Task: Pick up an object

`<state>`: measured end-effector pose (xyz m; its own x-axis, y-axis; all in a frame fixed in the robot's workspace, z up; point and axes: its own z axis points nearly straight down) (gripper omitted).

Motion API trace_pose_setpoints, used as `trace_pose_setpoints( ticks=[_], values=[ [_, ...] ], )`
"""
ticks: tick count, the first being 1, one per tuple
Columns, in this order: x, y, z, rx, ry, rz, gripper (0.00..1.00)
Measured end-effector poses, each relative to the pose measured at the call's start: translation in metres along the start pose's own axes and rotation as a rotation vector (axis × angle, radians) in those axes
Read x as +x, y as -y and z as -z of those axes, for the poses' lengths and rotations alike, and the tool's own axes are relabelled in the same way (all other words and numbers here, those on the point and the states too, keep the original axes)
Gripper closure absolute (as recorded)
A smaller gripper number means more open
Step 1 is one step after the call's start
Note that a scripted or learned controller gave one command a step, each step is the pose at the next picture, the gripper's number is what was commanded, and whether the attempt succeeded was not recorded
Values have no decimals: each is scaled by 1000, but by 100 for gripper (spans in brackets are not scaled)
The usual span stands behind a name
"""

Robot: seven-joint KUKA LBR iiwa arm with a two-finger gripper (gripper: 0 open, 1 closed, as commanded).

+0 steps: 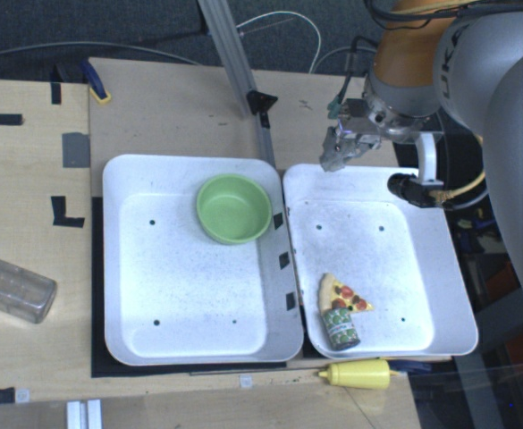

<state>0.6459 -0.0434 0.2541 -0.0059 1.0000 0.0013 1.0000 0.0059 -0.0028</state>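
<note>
- Pizza slice [343, 294], a toy with red toppings, lies near the front of the right bin [440, 266], touching a small green can [341, 327] that lies just nearer the camera.
- Green bowl [233, 207] sits upright in the far part of the left bin [131, 266], close to the divide between the two bins.
- Gripper [336, 157] hangs over the far left corner of the right bin, well apart from the pizza slice and can; whether its fingers are open or closed cannot be told from this angle, and nothing is seen between them.
- Yellow bottle [359, 374] lies on its side on the bench just in front of the right bin.
- Clear plastic cup [9, 287] lies on its side at the far left of the bench.
</note>
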Motion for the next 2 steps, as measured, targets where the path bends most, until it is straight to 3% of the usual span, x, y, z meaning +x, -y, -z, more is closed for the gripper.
trace_pose_setpoints(
  ticks=[2],
  values=[
    [114, -6, -20, -1, 0, 2, 100]
  ],
)
